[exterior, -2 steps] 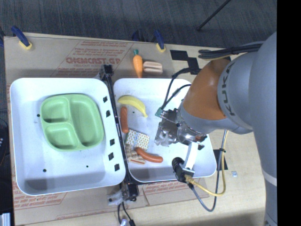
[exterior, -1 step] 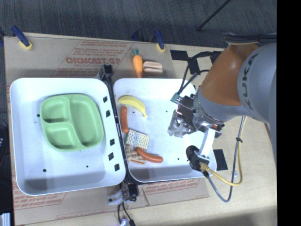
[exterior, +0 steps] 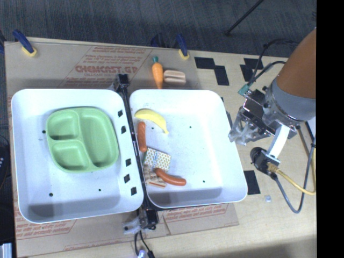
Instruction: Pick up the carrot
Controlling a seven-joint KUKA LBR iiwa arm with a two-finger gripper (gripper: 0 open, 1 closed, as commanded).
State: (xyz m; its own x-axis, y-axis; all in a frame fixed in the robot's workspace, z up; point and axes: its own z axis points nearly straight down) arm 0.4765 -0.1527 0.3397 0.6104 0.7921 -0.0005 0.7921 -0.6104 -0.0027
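Note:
The carrot point(exterior: 157, 74), orange with a green top, lies on the cardboard just behind the right bin's point(exterior: 215, 144) far rim, outside both bins. It points toward the bin, with a small bun-like sandwich point(exterior: 174, 77) right beside it. My gripper point(exterior: 244, 131) hangs off the right bin's right rim, over the bench, far to the right of the carrot and nearer the front. Nothing shows in its grasp.
The right bin holds a banana point(exterior: 152, 119), a red sausage point(exterior: 142, 136), a checkered cracker point(exterior: 157, 159) and a hot dog point(exterior: 171, 178) along its left side. A green divided plate point(exterior: 81, 138) sits in the left bin point(exterior: 27, 165). Cables point(exterior: 285, 181) trail right of the gripper.

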